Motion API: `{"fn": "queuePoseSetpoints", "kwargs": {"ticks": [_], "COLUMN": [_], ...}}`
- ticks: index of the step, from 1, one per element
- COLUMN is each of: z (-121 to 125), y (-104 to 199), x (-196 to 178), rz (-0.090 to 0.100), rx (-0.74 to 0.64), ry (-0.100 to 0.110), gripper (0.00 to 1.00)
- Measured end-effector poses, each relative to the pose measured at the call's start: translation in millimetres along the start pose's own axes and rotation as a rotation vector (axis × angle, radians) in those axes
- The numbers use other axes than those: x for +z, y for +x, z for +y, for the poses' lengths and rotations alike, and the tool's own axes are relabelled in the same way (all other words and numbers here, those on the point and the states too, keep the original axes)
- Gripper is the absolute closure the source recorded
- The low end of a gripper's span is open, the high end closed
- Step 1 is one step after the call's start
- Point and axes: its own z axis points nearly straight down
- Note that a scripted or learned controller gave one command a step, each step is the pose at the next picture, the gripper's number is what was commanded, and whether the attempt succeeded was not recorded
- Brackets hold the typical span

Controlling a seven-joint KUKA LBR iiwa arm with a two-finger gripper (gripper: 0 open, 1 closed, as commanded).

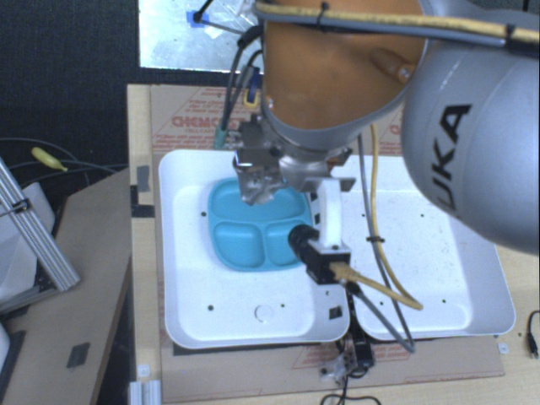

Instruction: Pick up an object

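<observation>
Nearest, at six o'clock: a brown cardboard sheet (253,363) under both bins, with a small bunch of wires (354,357) at its near edge.

Resting on it, side by side: the left bin (181,251) at about seven o'clock and the right bin (460,264) at about four o'clock, both white and shallow.

Inside the left bin, toward its far right part: a blue plate (245,247) with split sections, lying flat. Two small sections on its near side in plain sight, the far part hidden under the tool.

Just at the plate's three o'clock side: a white bracket with a black part (310,256) on it, and a yellow cable (380,289) curling off toward five o'clock over the right bin.

Right above the far part of the plate: the gripper (257,186), pointing down. Cannot tell how far open, nor whether holding anything, nor whether touching the plate.

Higher, at twelve o'clock: the orange band (337,57), and at two o'clock the big grey arm (472,125).

Farthest, at eleven o'clock: a shiny sheet (173,32) with a bit of blue tape (196,17).
</observation>
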Motion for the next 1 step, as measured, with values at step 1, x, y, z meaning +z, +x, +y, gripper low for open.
{"fn": "queuePoseSetpoints", "kwargs": {"ticks": [1], "z": [2.4], "y": [1.6], "x": [98.4], "rz": [-0.002], "rx": [0.004], "ry": [0.005], "gripper": [1.00]}}
